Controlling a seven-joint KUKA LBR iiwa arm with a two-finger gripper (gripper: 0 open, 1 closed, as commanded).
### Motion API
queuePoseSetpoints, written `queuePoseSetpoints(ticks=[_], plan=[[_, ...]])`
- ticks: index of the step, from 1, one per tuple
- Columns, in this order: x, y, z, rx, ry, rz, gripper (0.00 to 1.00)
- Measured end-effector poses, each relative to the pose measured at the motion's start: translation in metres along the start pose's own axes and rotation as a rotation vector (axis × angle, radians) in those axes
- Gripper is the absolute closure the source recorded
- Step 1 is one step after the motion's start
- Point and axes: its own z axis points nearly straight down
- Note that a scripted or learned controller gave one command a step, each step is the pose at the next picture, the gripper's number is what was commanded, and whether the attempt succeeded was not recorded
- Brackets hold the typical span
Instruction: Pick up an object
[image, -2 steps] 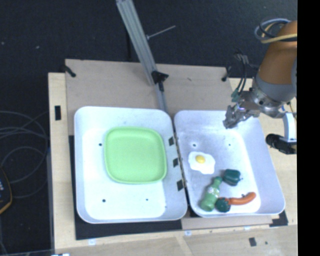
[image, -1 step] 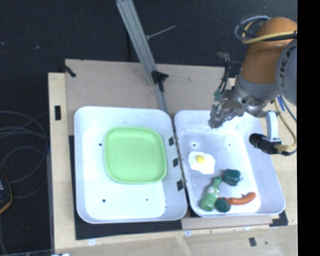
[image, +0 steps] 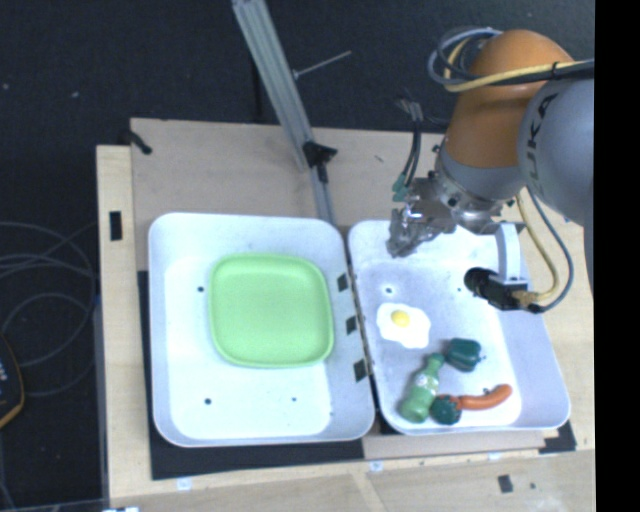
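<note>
Fried egg (image: 403, 324) toy lies at 9 o'clock in right bin (image: 530, 345); pincer (image: 404, 238) hovers at 12 o'clock, carrying nothing, finger spread unclear; flat egg may slip a pinch, bottle (image: 423, 389) crowds nearby

Right bin (image: 530, 345), contents:
- Fried egg (image: 403, 325): white with yellow yolk, lying flat near the bin's left wall.
- Green bottle (image: 423, 390): on its side, slanted, below the egg.
- Green pepper (image: 462, 352): just right of the bottle's top.
- Red-orange sausage (image: 484, 398): lying near the front wall.

Left bin (image: 175, 300):
- Green plate (image: 271, 309): squarish, flat, central.
</note>
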Motion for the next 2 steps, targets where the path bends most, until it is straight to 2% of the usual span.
queuePoseSetpoints(ticks=[2], plan=[[0.093,-0.007,0.005,0.001,0.0,0.0,1.0]])
